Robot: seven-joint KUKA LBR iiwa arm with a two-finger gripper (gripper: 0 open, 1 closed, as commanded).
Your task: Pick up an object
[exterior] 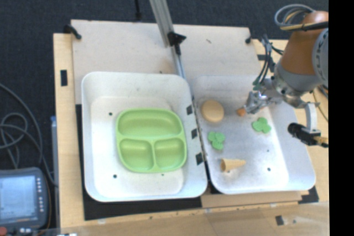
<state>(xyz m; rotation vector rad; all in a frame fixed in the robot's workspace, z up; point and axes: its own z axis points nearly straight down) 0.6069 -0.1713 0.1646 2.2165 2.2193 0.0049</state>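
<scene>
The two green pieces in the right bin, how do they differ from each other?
The green piece nearer the divider is a darker green and lies close to the round tan bun. The green piece farther right is lighter and brighter, and lies just below the gripper. The darker one sits lower in the view. Both are small, lumpy and rest loose on the right bin floor.

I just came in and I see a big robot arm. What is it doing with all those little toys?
The arm is reaching into the right bin, trying to pick something up. Its gripper is low, right beside a small orange piece. Nearby lie a tan bun, two green toys and an ice-cream cone. The left bin holds a green divided plate.
</scene>
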